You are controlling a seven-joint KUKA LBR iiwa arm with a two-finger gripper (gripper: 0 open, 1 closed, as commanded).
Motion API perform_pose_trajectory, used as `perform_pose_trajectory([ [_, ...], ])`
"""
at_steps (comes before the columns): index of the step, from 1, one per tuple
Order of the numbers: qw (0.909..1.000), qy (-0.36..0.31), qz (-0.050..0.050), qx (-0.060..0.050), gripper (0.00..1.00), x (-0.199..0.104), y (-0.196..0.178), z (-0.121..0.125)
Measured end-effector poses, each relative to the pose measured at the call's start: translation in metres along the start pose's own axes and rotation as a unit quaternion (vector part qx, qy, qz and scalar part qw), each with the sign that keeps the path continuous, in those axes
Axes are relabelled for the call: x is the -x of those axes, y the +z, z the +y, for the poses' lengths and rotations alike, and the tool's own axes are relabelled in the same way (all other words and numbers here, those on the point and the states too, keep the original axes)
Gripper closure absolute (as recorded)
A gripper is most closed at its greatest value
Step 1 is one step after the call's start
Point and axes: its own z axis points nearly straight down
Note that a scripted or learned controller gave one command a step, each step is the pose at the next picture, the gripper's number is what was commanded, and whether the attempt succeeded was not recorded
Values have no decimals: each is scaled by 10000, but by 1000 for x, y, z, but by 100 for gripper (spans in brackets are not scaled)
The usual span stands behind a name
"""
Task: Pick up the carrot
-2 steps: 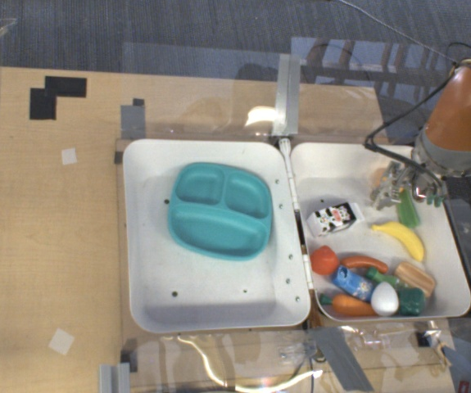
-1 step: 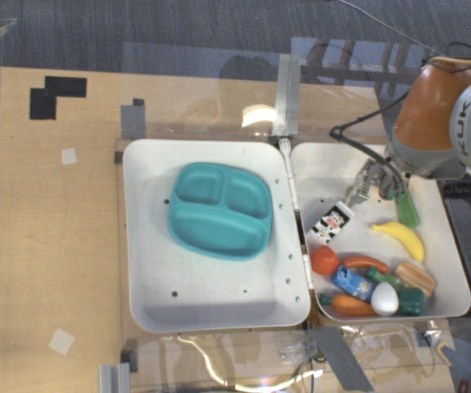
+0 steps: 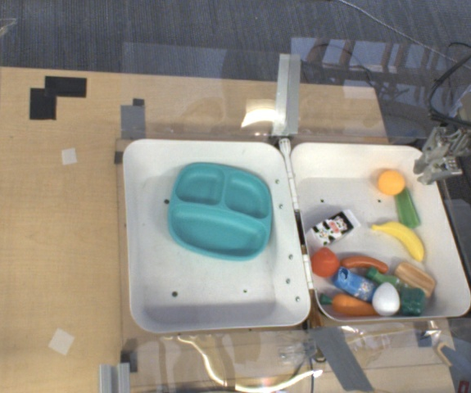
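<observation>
I am looking down at a slant on a wooden bench with two shallow white bins side by side. The left bin (image 3: 149, 301) holds a teal divided plate (image 3: 219, 210). The right bin (image 3: 456, 289) holds a heap of toy food. My gripper (image 3: 438, 162) hangs over the far right corner of the right bin, near its rim, pale grey and metallic, carrying nothing that I can see. It is small and blurred at this angle, so I cannot tell its state, apart or together. The carrot (image 3: 351, 304) lies at the opposite end of that bin, in the near left corner, close against the front wall. It is an orange tapered shape lying almost level across the picture, its long axis running left to right along the front wall. From the gripper it lies diagonally away, toward me and to the picture's left, well apart, with most of the bin between. It is crowded: a white egg (image 3: 386, 299) touches its right end, a blue packet (image 3: 352, 283) sits just behind it, and a red tomato (image 3: 325, 263) is near its left end. I judge the coming move must cross the bin diagonally and close across the carrot's short width, front to back, where the wall and the packet leave little room.
</observation>
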Motion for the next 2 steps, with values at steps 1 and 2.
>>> perform_pose_trajectory([
  [1,9689,-2471,86,83,100,-33,159,3],
  [2,9690,-2468,55,57,0,-31,155,2],
])
